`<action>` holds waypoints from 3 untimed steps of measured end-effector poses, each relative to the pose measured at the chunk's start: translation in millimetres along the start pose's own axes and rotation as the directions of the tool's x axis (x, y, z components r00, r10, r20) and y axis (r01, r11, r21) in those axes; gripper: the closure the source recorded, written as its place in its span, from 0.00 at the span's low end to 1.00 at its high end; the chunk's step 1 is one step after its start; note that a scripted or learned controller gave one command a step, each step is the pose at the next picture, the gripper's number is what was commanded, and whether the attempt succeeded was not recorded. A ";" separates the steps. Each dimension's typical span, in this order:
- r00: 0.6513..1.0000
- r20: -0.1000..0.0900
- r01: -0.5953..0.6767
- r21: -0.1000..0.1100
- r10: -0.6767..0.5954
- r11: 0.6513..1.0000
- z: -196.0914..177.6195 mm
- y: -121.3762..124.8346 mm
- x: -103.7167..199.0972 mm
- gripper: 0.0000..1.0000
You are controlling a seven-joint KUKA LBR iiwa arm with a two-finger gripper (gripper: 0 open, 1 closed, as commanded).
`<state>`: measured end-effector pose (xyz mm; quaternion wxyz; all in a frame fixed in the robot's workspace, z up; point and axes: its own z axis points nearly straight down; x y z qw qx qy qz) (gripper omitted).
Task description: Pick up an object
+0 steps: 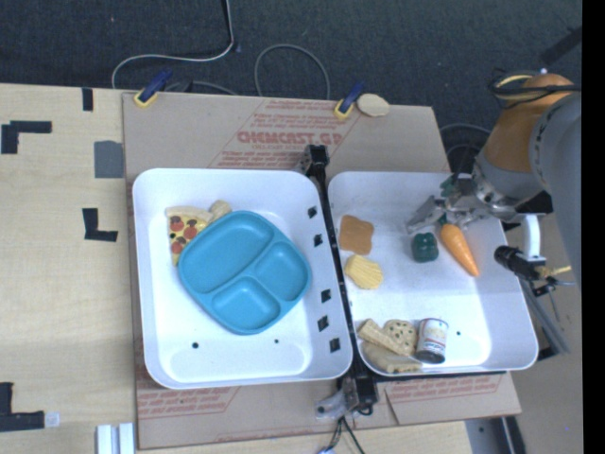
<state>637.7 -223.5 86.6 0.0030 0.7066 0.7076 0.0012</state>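
Gripper [442, 212] over right bin [501, 348] far edge, finger state indiscernible, carrot [459, 248] and green object [424, 247] just beside

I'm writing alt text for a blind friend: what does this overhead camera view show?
A grey robot arm reaches in from the right, its gripper over the right bin beside a toy carrot and a small green object. That bin also holds crackers and a small can; the left bin holds a blue divided plate.
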 end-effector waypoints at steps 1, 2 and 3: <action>1.000 -0.002 -0.002 0.010 0.002 1.000 -6.5 -60.9 -0.5 0.00; 1.000 -0.002 0.000 0.006 0.000 1.000 -15.9 -58.2 0.4 1.00; 1.000 0.001 0.003 0.002 -0.003 1.000 -0.2 -47.3 52.6 1.00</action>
